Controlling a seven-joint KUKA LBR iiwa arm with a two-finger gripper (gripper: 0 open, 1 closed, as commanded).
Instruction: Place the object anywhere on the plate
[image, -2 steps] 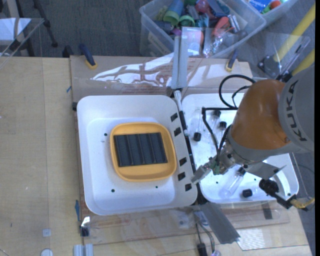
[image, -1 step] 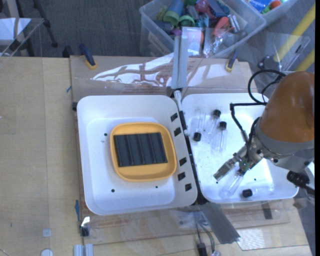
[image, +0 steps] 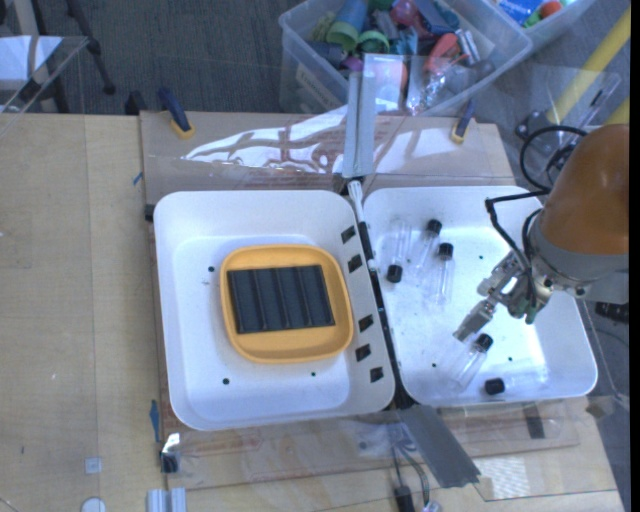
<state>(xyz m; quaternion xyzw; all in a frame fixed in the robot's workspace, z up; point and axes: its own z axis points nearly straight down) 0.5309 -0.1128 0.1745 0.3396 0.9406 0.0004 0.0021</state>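
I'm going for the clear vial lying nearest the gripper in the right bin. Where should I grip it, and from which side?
Grip the clear plastic vial with the black cap across its see-through body, below the cap, coming straight down from above. It lies flat on the floor of the right white bin, slanted with the cap toward the gripper, so the fingers should probably close across its narrow width. It looks slippery and may roll.

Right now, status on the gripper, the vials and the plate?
Two-finger gripper low over the right white bin, fingers unclear. Clear black-capped vials lie scattered there, none seen held. Yellow plate with dark ridged centre in the left white bin, bare.
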